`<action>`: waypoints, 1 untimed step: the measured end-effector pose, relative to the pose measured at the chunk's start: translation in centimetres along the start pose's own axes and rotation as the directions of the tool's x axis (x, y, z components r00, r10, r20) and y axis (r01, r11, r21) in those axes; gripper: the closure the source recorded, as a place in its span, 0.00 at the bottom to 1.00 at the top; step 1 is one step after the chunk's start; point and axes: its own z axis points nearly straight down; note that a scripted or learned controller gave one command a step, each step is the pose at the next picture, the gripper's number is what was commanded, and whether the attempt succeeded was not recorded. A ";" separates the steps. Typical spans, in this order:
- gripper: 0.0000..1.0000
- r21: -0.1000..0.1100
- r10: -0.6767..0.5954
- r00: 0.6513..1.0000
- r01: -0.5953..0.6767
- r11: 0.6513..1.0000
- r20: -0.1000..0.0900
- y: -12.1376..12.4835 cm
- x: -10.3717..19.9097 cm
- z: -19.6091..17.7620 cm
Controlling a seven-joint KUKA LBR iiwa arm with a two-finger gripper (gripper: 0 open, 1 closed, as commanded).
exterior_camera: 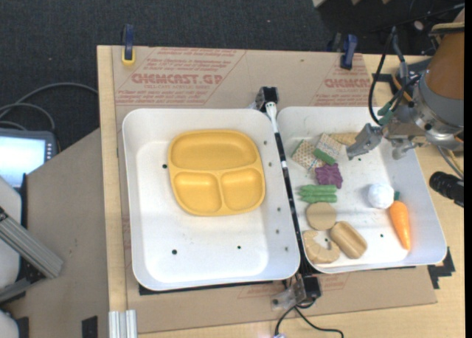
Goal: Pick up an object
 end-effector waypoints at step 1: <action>0.00 0.011 0.000 1.000 0.000 1.000 -0.002 3.3 -1.2 11.2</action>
